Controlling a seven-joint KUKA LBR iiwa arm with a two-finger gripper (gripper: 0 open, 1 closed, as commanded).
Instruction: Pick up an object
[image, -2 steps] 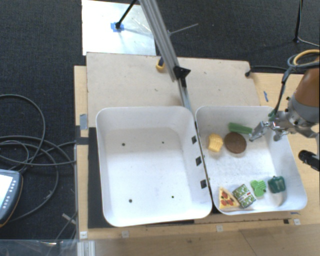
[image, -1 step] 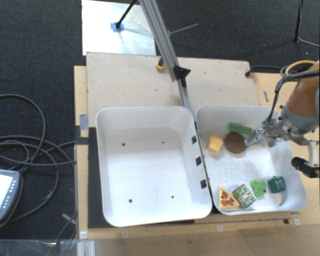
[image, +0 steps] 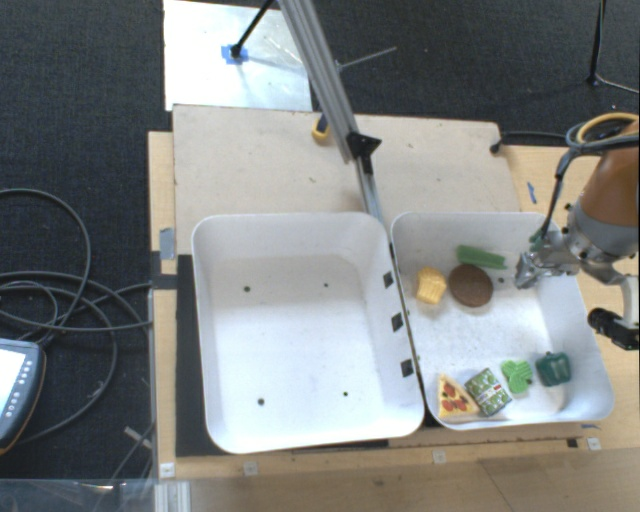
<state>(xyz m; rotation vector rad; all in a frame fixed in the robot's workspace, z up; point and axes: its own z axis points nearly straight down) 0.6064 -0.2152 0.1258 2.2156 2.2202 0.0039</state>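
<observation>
Looking down, we see the right bin (image: 590, 330) holding a green bar (image: 481, 257), a yellow block (image: 431, 286) and a brown disc (image: 470, 286) near its far edge; a pizza-slice toy (image: 455, 398), a patterned green packet (image: 488, 390) and two green pieces (image: 516, 375) (image: 553, 369) lie along its near edge. The gripper (image: 528, 270) hangs by the bin's right rim, grasping nothing we can see.

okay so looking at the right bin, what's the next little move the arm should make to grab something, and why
Probably shift the gripper left and down toward the green block: it is the nearest item, lying beside the brown disc, and the gripper sits at the right bin far edge.
</observation>
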